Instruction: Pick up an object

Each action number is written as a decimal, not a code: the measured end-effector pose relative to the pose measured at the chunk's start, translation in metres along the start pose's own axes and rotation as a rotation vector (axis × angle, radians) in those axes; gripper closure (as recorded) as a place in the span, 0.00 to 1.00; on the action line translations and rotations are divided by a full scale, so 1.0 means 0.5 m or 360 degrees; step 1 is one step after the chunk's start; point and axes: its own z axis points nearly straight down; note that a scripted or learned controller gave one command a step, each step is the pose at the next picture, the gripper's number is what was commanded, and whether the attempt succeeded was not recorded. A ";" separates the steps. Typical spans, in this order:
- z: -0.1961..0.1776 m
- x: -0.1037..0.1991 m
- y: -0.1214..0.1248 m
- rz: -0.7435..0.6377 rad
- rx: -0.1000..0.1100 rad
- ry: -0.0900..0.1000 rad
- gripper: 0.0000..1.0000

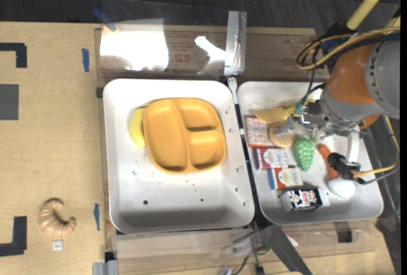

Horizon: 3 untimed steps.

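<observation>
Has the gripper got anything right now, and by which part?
Cannot be told. The gripper is down in the right bin among the items, by the green grapes, but the wrist hides any hold.

Bright, even light; harsh glare on the plastic sheet [135, 49]; fine detail perhaps slightly soft.

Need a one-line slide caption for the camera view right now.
KUKA arm's gripper low over the cluttered right bin; orange divided tray fills left bin.

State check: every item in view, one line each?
Orange divided plastic tray: upright, in left white bin, over a yellow item.
Green bumpy toy: lying in right white bin.
Small black-and-white carton: on its side.
White egg-shaped object: resting loose.
Gripper: low over right bin.
</observation>
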 end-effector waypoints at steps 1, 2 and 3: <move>-0.025 0.003 0.006 0.0001 -0.0014 0.0003 1.00; -0.022 0.003 0.004 0.0001 -0.0009 0.0004 0.00; 0.011 -0.001 0.152 0.0388 0.0066 0.0005 0.00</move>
